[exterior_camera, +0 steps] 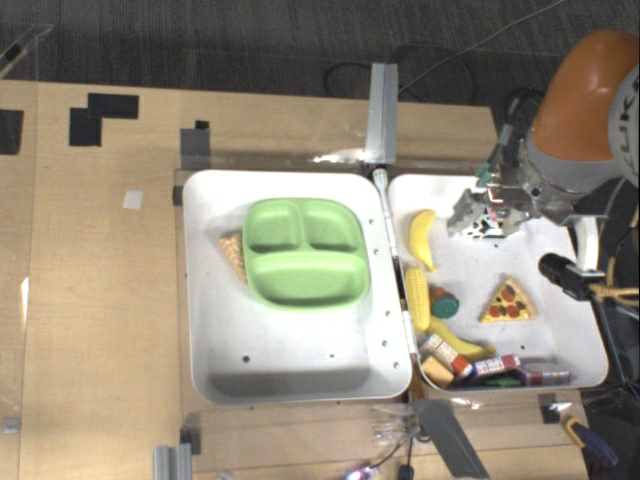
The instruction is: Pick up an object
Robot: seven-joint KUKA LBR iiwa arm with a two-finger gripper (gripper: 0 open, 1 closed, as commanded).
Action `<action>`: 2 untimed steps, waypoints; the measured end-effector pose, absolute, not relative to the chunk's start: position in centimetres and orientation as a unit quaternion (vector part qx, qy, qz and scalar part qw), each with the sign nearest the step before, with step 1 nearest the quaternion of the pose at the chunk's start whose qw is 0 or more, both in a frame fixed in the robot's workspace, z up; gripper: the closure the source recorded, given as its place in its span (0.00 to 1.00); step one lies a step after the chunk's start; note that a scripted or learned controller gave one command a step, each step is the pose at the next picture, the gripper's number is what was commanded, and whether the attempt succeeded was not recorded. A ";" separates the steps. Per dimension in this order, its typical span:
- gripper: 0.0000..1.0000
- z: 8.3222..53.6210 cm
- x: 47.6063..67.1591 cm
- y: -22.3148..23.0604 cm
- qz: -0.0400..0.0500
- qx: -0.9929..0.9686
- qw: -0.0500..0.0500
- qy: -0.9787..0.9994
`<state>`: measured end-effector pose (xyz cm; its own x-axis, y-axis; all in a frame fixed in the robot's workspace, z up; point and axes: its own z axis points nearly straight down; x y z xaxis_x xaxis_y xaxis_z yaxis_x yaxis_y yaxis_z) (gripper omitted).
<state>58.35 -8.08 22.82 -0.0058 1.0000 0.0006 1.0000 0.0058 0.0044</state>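
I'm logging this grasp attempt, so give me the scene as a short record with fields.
left bin: green divided plate, a tan item partly under its left edge
right bin: banana, corn cob, pizza slice, small toys along the front edge
gripper: above the right bin's back area, right of the banana
held: nothing seen

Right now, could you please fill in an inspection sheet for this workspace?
Surface: wooden bench bearing two white bins, left bin and right bin.
Job's things: in the right bin, banana, corn, pizza slice, a second banana, and small packages along the near wall.
Clutter: green tray in the left bin, something tan under its left edge.
Grippers: gripper over the right bin's far side, fingers unclear.
Cables: black cable on the floor behind.
Surroundings: dark carpet.
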 end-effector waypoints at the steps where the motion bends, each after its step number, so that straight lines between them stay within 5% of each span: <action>1: 0.00 22.5 59.2 -8.4 0.003 0.762 0.002 0.648; 2: 0.00 9.3 60.3 -8.2 0.002 0.695 0.002 0.719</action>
